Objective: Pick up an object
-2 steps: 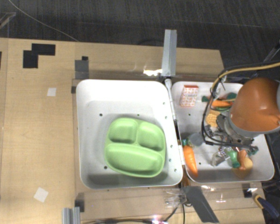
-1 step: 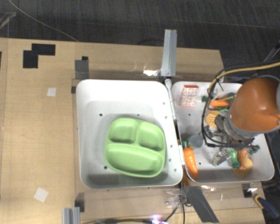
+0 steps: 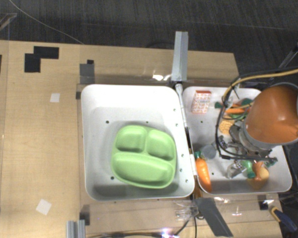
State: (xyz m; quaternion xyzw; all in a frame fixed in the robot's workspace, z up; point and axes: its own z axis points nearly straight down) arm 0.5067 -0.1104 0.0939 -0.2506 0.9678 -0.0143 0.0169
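Several small items crowd the right bin point(image 3: 285, 182) beneath your end effector point(image 3: 242, 168); I cannot tell its state. The carrot point(image 3: 202, 172) sits just beside it, against the wall, so you risk a blocked, glancing grasp.

The wooden bench point(image 3: 35, 148) carries two shallow white bins side by side; the left bin point(image 3: 97, 133) sits near the centre, the right bin point(image 3: 283, 180) touches it at three o'clock; a grey metal post point(image 3: 180, 56) lies at twelve o'clock above their seam; black square patches point(image 3: 39, 57) mark the bench at ten o'clock; two small pale squares point(image 3: 43, 207) lie on the wood at nine and seven o'clock.
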